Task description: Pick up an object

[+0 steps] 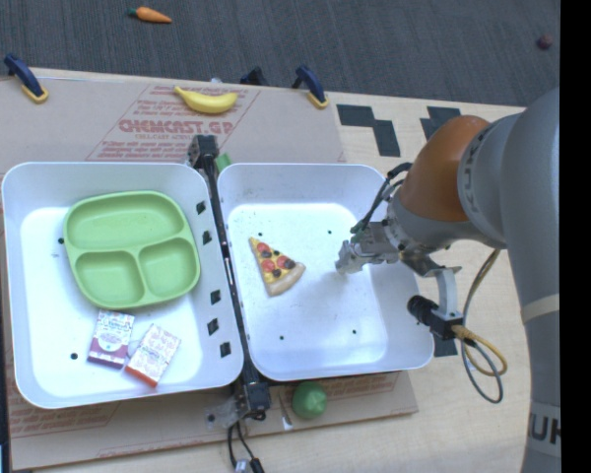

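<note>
— Over the right bin [374, 180], where's the pizza [276, 264]?
— On its floor, left of the gripper [350, 261]; whether the jaws are apart, I can't tell.
— Then slide left, centre above the slice, descend straight.

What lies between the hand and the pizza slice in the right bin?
Nothing: the camera view shows bare white floor of the right bin between the hand and the pizza slice.

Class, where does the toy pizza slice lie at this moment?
The triangular toy pizza slice lies in the right white bin, near its left wall, left of the gripper.
</note>
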`<action>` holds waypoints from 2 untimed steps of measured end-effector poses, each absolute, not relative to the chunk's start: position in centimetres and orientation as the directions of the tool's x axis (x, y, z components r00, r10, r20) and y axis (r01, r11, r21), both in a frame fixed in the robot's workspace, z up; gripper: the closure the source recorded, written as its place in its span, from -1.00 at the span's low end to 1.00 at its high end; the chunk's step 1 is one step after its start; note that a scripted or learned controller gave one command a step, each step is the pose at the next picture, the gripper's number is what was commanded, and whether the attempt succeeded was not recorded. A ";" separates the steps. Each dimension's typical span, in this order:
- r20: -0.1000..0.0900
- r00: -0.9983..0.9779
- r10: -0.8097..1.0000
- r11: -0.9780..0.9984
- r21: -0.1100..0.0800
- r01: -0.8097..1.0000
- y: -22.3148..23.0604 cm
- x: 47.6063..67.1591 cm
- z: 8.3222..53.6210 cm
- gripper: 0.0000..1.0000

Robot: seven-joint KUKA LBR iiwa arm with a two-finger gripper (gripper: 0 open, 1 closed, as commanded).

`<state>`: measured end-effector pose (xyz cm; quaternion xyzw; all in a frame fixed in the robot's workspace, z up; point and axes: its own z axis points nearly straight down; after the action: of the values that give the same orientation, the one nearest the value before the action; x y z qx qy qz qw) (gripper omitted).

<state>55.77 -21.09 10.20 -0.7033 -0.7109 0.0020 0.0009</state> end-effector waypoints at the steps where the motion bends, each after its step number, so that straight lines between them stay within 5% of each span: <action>1: 0.000 -0.006 1.000 0.006 -0.002 1.000 -21.1 56.7 13.5 1.00; 2: -0.001 -0.007 1.000 0.007 -0.002 1.000 -21.1 56.7 13.4 -1.00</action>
<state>56.69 -21.11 13.44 -0.7048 -0.7094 0.0010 0.0006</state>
